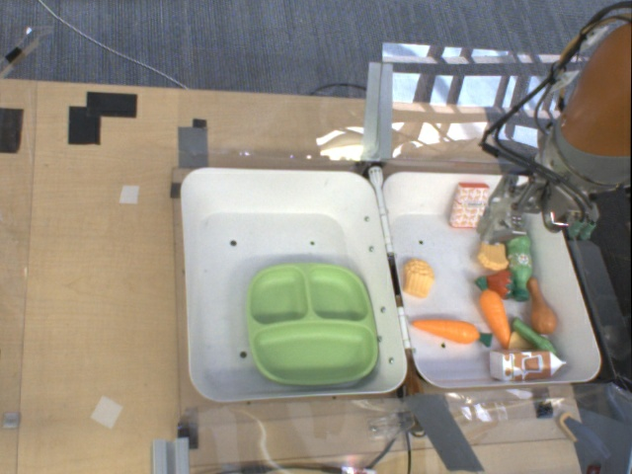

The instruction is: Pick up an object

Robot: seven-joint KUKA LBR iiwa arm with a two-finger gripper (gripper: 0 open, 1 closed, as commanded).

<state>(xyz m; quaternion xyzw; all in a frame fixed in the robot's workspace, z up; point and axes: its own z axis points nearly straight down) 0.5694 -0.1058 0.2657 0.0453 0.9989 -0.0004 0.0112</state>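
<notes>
Near right bin's (583, 358) front, carrot (446, 331) lying crosswise, tip left

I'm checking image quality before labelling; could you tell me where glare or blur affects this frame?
Camera view: bright glare patches on the bench behind the bins; the pincer looks soft and smeared; the green plate and the carrot are evenly lit and sharp.

Beyond the wooden bench (89, 294) lies grey-blue carpet (247, 28), crossed by a thin white cable (99, 42); black squares (99, 115) mark the bench's far edge.
</notes>
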